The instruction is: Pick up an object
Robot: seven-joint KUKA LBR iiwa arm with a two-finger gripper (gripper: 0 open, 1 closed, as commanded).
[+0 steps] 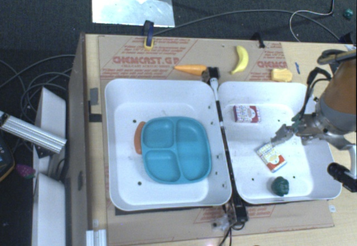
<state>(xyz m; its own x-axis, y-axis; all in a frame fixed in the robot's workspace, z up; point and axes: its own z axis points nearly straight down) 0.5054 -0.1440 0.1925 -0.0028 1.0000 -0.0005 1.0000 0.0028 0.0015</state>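
Right bin [312,128] hosts arm [334,100] reaching leftward.

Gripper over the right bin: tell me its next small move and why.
Probably a short descent onto the small red and white packet. The gripper sits at the packet's upper edge in the right bin, and nothing shows between its fingers. The red box and the dark green ball lie farther off.

In the right bin [321,183], a red-and-white box [246,113] sits at twelve o'clock, a small packet [271,157] near centre and a dark green lump [280,186] at six; bare floor lies between them. A blue divided tray [176,147] crowds the left bin [120,128].
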